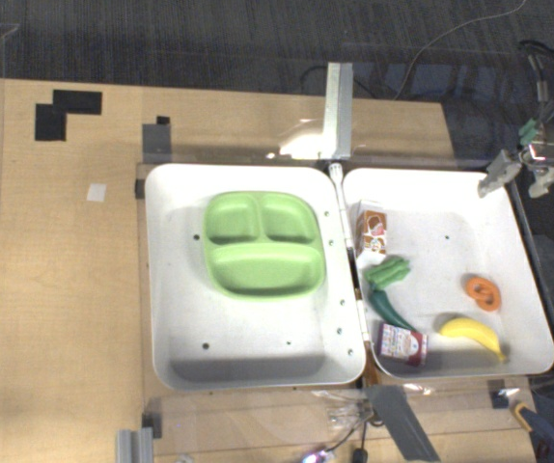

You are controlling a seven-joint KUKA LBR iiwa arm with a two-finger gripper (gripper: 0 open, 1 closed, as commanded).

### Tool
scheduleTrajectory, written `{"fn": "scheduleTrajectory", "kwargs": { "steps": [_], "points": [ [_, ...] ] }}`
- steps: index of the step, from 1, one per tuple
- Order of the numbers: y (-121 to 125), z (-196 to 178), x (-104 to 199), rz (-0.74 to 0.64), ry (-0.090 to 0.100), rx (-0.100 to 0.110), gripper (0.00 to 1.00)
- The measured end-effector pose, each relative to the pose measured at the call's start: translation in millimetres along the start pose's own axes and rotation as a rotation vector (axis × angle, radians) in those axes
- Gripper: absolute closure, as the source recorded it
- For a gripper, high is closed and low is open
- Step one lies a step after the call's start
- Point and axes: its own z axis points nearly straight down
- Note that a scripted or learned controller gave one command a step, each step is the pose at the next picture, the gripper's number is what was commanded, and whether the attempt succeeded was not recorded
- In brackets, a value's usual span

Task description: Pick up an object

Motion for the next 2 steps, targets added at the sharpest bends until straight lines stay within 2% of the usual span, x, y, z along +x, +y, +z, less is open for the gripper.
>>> {"fn": "scheduleTrajectory", "kwargs": {
  "steps": [1, 2],
  "points": [
    [0.0, 0.0, 0.0, 0.0, 0.0, 0.0, 0.0],
    [-81.6, 101.2, -10.4, 0.109, 0.001, 0.004, 0.0]
  ]
}}
